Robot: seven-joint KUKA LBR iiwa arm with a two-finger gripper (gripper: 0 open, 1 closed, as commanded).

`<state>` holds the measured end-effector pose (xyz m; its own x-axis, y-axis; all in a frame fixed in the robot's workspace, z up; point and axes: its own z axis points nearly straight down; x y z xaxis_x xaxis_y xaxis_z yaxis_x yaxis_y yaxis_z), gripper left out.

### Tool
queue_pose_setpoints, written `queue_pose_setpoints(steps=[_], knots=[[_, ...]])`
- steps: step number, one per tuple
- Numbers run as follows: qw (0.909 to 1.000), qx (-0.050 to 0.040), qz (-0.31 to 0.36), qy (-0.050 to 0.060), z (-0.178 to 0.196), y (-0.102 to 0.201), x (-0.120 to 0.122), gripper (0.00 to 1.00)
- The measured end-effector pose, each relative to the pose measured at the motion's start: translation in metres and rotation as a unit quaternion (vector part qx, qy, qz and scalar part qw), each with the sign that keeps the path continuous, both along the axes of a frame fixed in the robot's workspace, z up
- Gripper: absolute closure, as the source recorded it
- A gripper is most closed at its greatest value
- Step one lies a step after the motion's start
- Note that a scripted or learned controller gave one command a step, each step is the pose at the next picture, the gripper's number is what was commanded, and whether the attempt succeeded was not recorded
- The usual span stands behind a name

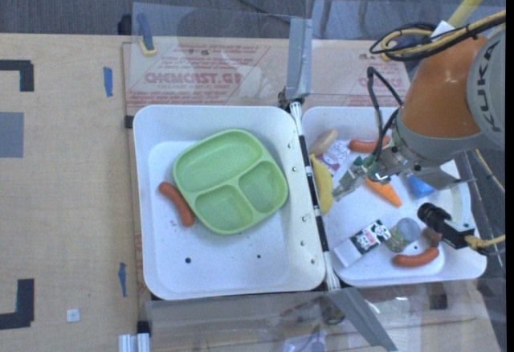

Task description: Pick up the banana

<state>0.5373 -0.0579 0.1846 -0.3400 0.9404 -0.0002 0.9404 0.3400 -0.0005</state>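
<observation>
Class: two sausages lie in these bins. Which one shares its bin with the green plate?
The sausage in the left bin, lying just off the green divided plate's left edge. The other sausage lies in the right bin, near its front corner.

Robotics lab, KUKA arm (450, 93), taped bench (64, 182), white bins (152, 262)

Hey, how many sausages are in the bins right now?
2: one sausage in the left bin beside the green plate, another sausage near the right bin's front edge. The arm may hide others.
</observation>
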Motion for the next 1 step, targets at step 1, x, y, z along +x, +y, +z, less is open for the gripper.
queue_pose_setpoints(steps=[1], knots=[[1.0,-0.0001,-0.006,-0.003,-0.0979,-0.0466,-0.0129,0.0]])
